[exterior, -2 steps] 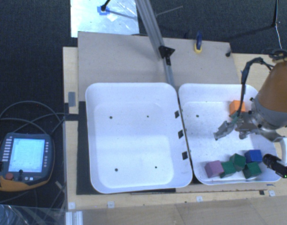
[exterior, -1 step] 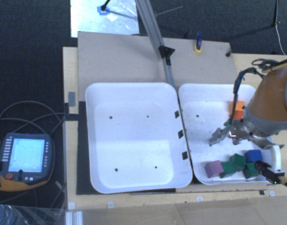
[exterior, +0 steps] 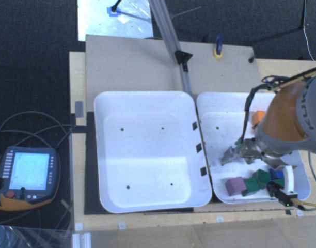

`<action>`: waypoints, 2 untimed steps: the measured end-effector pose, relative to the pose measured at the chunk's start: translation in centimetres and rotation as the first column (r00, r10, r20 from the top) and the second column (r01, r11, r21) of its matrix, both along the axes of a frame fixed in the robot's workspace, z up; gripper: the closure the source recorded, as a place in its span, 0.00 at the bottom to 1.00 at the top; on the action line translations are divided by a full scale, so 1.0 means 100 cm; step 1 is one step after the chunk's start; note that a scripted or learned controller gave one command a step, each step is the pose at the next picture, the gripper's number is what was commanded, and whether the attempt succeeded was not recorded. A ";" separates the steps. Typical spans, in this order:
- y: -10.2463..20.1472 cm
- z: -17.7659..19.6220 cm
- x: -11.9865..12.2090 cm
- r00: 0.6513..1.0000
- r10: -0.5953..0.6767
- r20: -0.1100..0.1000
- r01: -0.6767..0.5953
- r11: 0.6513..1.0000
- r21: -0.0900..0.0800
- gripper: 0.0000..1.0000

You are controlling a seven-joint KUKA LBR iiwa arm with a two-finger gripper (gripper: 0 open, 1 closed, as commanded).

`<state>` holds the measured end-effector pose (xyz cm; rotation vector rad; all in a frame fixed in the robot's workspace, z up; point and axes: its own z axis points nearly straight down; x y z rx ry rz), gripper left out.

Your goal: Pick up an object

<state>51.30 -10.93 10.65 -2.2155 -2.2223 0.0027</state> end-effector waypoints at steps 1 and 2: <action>-0.001 0.014 0.002 1.000 0.001 0.007 -0.001 1.000 -0.001 1.00; 0.000 0.078 0.002 1.000 0.002 0.013 -0.002 1.000 -0.003 1.00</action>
